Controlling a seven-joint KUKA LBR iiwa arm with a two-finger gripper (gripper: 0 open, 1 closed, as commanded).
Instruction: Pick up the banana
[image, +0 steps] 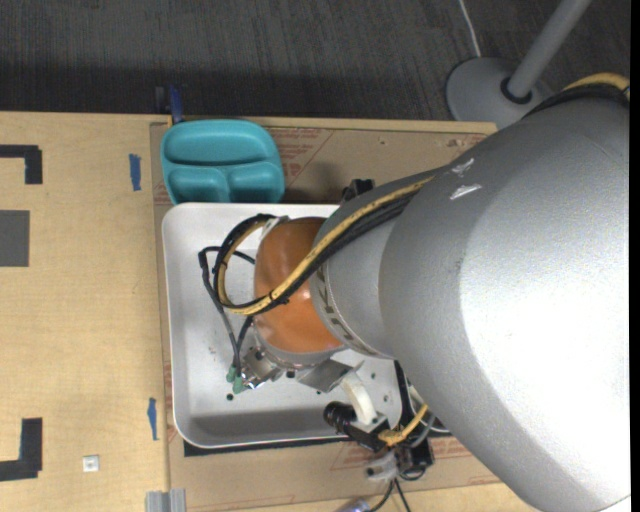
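The grey arm, orange band above its wrist, is reaching deep into the white bin and covering the banana's likely spot; the hand's state cannot be told. A banana would probably be light, soft and bruisable, best taken across its middle. A teal tray is sitting by the table's far edge, clear of the reach.

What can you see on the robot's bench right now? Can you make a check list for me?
Surface: brown cardboard bench with blue tape marks.
Job's things: nothing seen; the arm covers much of the white bin.
Clutter: teal divided tray behind the bin.
Grippers: hidden below the orange band, over the bin.
Cables: black and yellow cables loop beside the wrist.
Surroundings: dark carpet, grey stand base.
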